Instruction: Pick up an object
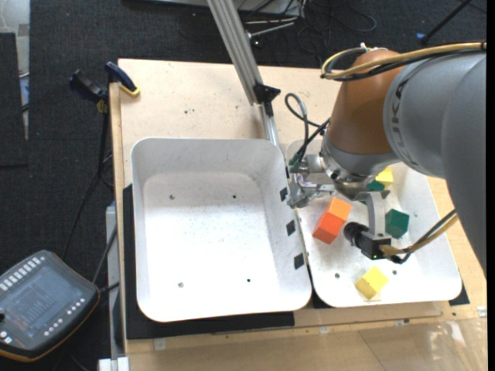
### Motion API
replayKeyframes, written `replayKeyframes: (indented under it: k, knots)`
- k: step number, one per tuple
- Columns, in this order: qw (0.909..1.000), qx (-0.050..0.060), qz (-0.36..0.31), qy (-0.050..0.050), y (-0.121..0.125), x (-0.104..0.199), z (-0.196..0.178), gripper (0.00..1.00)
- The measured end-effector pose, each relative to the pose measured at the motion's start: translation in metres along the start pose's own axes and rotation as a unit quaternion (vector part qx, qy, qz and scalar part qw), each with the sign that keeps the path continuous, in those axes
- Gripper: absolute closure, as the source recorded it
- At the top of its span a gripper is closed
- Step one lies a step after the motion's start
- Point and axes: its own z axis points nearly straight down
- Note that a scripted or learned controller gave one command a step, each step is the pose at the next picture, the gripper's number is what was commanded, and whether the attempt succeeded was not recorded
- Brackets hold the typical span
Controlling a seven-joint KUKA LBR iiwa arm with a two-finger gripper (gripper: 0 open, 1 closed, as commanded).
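Although the big grey KUKA arm with its orange wrist band [370,122] had reached in over the right-hand shallow white plastic bin [433,284], nothing looked lifted: the pick seemed to be at the approach stage, with grasping and raising all left to do. Its two-finger gripper [315,185] hung low near that bin's left wall, half buried under the wrist and cabling, so I could not tell how it was set, and no object showed in it.

The left-hand shallow white plastic bin [209,230], the larger expanse in view, showed only dark specks on its floor. The right bin carried the candidates. An orange cube [332,221] lay just beside the tool and was the likeliest target (a judgement, not a certainty). A green cube [397,222] sat to its right, a yellow cube [371,282] lay nearer the front edge, and a scrap of another yellow block [384,178] peeked out beneath the wrist.

Both bins rested on a pale wooden benchtop [193,99], speckled and worn. A slanted aluminium rail [232,33] crossed its back edge, a blue and yellow clamp [122,79] gripped the left corner, and a grey teach pendant [42,304] lay on the dark carpet [62,168] at lower left
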Motion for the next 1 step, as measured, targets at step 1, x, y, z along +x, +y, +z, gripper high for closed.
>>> replayKeyframes:
  k: [1]
  knots:
    - [1.0000, -0.001, 0.000, 0.000, -0.0050, 0.0488, -0.0028, 1.00]
